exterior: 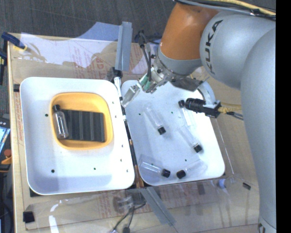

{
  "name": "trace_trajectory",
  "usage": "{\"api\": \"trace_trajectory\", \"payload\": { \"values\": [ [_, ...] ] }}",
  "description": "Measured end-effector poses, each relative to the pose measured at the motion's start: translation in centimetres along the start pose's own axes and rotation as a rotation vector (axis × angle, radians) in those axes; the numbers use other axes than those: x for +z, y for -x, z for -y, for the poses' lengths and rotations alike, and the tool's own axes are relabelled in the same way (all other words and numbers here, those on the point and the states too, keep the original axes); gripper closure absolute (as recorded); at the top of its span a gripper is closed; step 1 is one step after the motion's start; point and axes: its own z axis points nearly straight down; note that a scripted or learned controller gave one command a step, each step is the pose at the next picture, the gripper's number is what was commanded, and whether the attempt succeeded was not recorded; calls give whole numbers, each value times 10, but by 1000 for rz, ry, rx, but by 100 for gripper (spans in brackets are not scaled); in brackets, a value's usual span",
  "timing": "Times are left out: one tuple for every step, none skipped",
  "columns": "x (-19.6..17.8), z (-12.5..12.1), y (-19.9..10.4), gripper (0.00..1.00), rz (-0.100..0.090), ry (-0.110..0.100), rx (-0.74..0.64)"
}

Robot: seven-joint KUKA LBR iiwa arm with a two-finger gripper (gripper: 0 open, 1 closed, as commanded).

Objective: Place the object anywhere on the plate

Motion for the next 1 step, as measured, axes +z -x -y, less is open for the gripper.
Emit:
{"api": "trace_trajectory", "payload": {
  "values": [
    [-31, 26, 65, 0, 0, 1, -77]
  ]
}}
